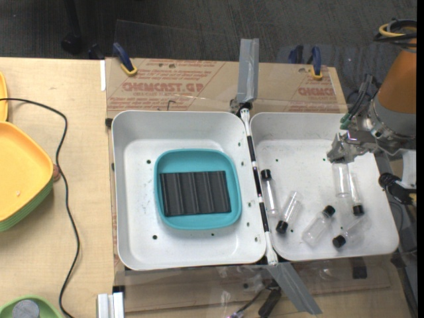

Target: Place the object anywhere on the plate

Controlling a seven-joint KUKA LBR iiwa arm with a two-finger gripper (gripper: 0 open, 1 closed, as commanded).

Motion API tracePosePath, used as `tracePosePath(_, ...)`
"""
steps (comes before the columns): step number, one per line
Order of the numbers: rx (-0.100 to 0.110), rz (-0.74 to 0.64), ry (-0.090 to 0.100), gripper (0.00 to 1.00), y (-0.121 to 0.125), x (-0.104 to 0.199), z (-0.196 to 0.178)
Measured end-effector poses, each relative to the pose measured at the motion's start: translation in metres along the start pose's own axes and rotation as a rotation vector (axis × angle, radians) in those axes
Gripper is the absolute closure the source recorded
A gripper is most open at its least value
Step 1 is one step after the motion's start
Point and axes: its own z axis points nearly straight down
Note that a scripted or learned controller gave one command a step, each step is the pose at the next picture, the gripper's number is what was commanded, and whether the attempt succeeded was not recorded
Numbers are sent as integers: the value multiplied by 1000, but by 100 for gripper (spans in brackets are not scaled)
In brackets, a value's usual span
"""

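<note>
A teal square plate (197, 189) with a dark ribbed centre lies in the left bin (132, 144). Several clear plastic vials with black caps lie in the right bin (298, 134): one along its left wall (268, 189), one near the middle (287, 212), two toward the front (318, 222) (348, 230), and one upright-lying vial (344, 181) at the right. My gripper (343, 152) hangs at the right bin's right side, just above the top end of that last vial. No vial shows clearly between the gripper's tips.
Yellow and green plates (20, 177) are stacked on the wooden table at the left, with a black cable (63, 177) running past them. Cardboard (199, 81) with clamps backs the bins. A metal divider (248, 71) stands between the bins.
</note>
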Motion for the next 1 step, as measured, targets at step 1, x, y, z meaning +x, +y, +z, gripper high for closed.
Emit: tracePosePath(1,0,0,0,0,0,0,0)
